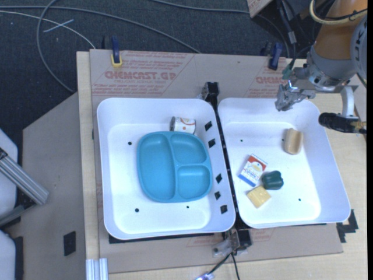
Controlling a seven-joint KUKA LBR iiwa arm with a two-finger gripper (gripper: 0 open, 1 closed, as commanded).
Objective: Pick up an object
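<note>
I see pincer (285,101) over right bin (332,174) far rim | grip: cannot tell | tan block (292,140) lies nearby

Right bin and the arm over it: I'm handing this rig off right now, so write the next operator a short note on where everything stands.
Tool: above the far rim of the right bin, nothing seen between its fingers; open or shut is not clear from this view.
Right bin: tan block near the far right side; small red, white and blue packet, dark green pepper and yellow wedge bunched near the middle.
Left bin: blue divided plate and a small cup on its side behind it.
Done: nothing picked up.
Left: lower onto one object, likely the tan block as the nearest, grip and lift.
</note>
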